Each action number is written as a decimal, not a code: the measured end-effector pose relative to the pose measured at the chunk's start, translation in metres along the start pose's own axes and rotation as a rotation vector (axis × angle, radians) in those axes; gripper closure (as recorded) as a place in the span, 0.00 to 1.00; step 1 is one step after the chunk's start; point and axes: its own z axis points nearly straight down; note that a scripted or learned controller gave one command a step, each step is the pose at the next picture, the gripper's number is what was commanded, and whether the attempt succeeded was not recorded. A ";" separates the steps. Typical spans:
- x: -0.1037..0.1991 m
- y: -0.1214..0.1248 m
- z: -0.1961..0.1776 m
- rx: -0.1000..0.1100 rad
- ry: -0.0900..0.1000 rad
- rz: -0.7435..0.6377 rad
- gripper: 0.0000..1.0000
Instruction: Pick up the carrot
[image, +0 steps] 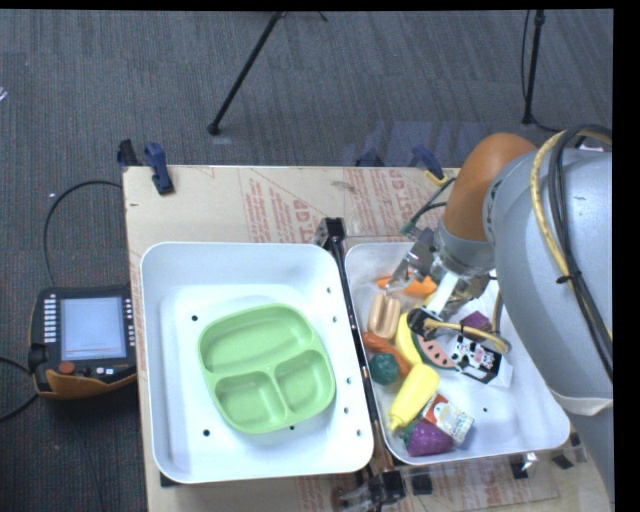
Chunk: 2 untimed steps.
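Jaws' state I cannot tell; carrot (381, 342) lies lower-left of them in the right bin (535, 425), slanted.

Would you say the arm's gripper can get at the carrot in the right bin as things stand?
Probably yes. The gripper hangs over the right bin, near the carrot, whose top is bare. But the carrot lies close against the bin's left wall, crowded by the banana and the green toy, so room for the fingers looks tight.
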 end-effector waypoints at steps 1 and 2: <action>0.000 -0.001 -0.009 0.004 -0.005 -0.007 1.00; -0.002 -0.078 -0.102 -0.003 0.005 0.353 1.00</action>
